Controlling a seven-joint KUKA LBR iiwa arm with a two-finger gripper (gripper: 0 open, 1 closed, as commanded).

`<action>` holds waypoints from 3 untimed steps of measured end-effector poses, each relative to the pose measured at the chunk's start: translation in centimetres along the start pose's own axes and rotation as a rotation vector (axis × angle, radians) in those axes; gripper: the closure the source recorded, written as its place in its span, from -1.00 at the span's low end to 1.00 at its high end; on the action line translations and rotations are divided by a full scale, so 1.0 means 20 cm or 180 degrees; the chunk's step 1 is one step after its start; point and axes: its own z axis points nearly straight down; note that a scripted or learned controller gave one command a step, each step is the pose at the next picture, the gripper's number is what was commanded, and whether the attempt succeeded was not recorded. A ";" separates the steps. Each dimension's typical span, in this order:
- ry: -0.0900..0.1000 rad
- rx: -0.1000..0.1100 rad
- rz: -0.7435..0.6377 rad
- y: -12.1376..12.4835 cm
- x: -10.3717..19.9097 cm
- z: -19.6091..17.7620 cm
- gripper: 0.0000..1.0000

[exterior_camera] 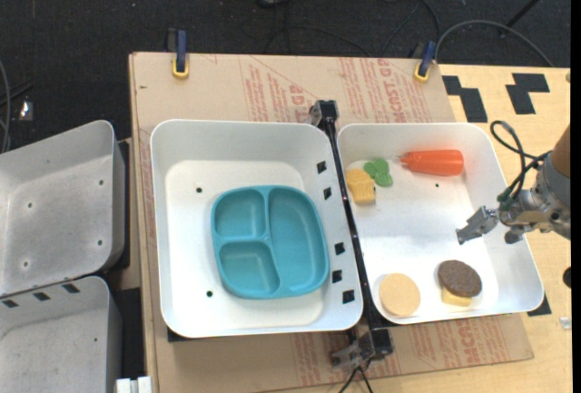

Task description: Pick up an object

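Objects for picking: five items lay in the right bin (508, 228), none between the fingers.

1. Brown round piece on a yellow base (459, 280). Lay near the bin's front wall, just below and slightly left of the fingers, apart from them.
2. Pale tan disc (399, 294). Lay flat at the bin's front, left of item 1 and farther from the fingers.
3. Orange carrot (434, 162). Lay on its side near the bin's back wall, above and left of the fingers, well apart.
4. Green leafy piece (378, 171). Sat just left of the carrot's tip.
5. Yellow block (362, 188). Sat touching or nearly touching the green piece, close to the divider between the bins, farthest from the fingers.

Gripper (495, 230): hung over the right side of the right bin, at the end of the arm entering from the right edge. The two fingers stood spread apart, one dark fingertip (472, 228) pointing left over bare white floor, with nothing gripped.

Left bin (172, 201): well left of the fingers, holding a teal divided plate (270, 241) with three compartments.

Bench (236, 83): brown board under both bins, with two yellow-and-blue clamps (180, 55) at its back edge.
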 end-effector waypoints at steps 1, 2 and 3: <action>-0.0010 -0.0040 -0.0016 0.02 0.00 -0.04 -1.00; -0.0008 -0.0039 -0.0011 0.05 0.01 0.27 -1.00; -0.0007 -0.0036 -0.0010 0.05 0.01 0.48 -1.00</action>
